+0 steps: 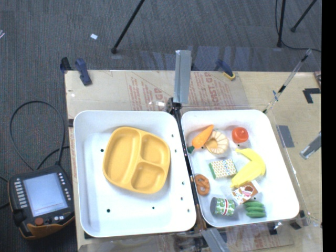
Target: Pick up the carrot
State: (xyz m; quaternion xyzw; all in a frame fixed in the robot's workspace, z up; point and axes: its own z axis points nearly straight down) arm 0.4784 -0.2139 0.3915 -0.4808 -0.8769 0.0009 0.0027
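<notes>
The small orange plastic toy carrot (202,137), upper left of the right white bin (281,161), looked light, stiff and slippery, best pinched across its thick middle; the gripper's state could not be told.

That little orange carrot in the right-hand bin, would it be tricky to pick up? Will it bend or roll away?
The carrot looks like a moulded toy, so probably stiff and light. Its tapered, rounded body may slip out of a pinch towards the thin end, or roll if nudged. It lies close to the bin wall and the round shell-like pastry, which could crowd a grasp.
</notes>
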